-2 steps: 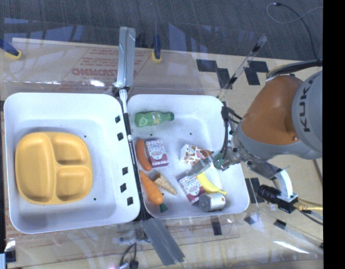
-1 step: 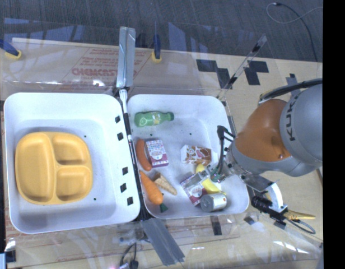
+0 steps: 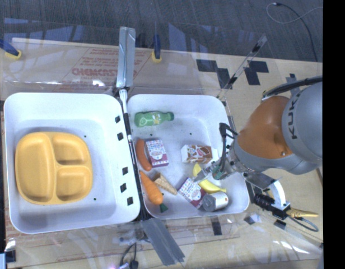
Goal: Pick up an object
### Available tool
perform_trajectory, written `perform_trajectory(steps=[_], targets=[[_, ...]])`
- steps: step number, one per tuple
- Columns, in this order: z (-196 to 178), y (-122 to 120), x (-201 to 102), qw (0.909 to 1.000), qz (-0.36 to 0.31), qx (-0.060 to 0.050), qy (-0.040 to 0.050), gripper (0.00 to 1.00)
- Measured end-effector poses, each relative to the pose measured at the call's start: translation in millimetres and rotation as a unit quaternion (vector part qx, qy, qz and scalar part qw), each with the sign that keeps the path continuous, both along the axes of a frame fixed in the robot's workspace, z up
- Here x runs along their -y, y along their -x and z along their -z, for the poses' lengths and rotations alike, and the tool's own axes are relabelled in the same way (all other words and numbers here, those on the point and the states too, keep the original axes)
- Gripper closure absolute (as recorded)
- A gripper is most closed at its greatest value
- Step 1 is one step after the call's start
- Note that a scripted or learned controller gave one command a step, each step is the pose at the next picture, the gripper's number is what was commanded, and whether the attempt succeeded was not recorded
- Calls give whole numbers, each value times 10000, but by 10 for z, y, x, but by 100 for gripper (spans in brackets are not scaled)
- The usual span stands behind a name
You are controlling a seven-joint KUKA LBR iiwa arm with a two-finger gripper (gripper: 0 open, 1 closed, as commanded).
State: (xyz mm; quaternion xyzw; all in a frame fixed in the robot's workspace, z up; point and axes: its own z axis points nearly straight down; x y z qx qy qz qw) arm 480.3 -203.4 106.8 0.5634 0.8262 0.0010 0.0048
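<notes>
The gripper hangs low just above the banana, seemingly to grasp it; its grip state I cannot tell.

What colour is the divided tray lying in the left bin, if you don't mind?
The divided tray is yellow, seen clearly in the camera view, lying in the left bin.

Two white bins are sitting side by side: the left bin is holding one yellow divided tray; the right bin is holding one green bottle, two carrots, one banana, one can.
</notes>
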Motion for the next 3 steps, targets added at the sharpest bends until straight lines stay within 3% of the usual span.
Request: perform_trajectory(steps=[1, 2, 3], targets=[[-665, 30, -755, 9996, 276, -52, -22, 100], [-969, -524, -1395, 9884, 1516, -55, -25, 100], [-833, -180, -1432, 9936, 1130, -72, -26, 100]])
